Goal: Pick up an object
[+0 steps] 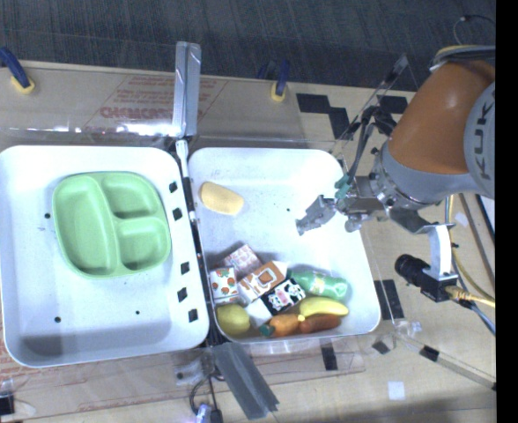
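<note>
My gripper (333,217) hangs over the right bin (277,170), near its right wall, with its two fingers spread apart and nothing between them. A yellow oval piece of toy food (221,199) lies alone at the bin's upper left. Along the bin's front wall is a pile: several small printed boxes (261,280), a green bottle (322,285), a yellow banana (326,307), an orange carrot-like piece (285,323) and a yellow-green fruit (233,319). The gripper stands above and to the right of the pile, apart from it.
The left bin (30,324) holds a green divided plate (111,223). A grey metal divider (187,95) runs between the bins. The arm's orange band (435,117) and cables sit at the right, beyond the bin wall.
</note>
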Controlling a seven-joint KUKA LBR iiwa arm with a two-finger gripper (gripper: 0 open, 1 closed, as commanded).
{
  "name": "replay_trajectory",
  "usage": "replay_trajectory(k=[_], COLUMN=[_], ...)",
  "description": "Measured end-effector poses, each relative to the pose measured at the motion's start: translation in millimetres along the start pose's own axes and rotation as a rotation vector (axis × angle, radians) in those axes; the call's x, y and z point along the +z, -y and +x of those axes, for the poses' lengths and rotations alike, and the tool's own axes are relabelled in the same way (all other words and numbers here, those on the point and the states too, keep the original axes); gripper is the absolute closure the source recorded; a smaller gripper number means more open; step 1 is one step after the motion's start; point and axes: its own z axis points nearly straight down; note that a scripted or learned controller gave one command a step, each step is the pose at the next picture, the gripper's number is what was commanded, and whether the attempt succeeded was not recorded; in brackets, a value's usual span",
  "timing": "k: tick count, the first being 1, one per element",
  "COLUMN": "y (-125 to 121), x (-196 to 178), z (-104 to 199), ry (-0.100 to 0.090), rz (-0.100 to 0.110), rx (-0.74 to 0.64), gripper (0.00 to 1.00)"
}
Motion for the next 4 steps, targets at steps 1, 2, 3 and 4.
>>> replay_trajectory(k=[1, 2, 3, 4], y=[23.8, -30.1, 16.9, 16.4], x=[143.2, 142.7, 162.4, 153.2], z=[-56.4, -55.3, -22.1, -21.0], ry=[-0.001, -0.001, 0.015, 0.014], rz=[0.001, -0.002, -0.033, -0.032], rx=[0.022, -0.026, -0.277, -0.283], gripper=[0.0, 0.0, 0.0, 1.0])
